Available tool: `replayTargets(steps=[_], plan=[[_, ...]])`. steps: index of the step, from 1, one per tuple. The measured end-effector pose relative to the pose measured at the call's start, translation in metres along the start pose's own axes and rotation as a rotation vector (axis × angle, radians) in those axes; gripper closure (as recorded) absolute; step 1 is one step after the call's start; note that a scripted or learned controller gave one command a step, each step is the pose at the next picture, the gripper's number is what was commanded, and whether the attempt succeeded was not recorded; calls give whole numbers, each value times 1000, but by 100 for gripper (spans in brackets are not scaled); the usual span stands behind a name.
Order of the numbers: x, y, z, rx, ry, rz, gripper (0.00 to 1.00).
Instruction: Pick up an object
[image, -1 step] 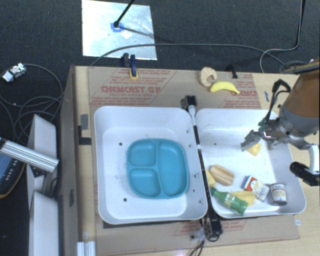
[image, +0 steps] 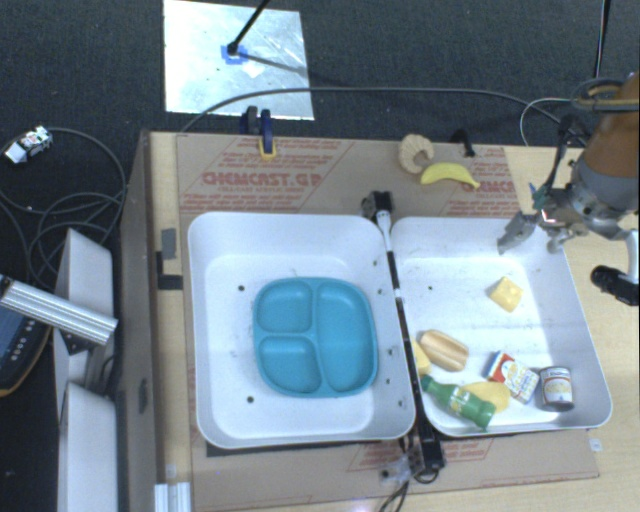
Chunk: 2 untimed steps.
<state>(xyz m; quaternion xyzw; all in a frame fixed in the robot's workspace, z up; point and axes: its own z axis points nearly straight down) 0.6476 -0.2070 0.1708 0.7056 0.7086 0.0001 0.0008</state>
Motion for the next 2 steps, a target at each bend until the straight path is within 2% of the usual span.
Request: replayTargets(steps=[1, 2], plan=[[1, -8, 68, 1, 1, 3, 0], [19, -26, 62, -1, 0, 2, 0]])
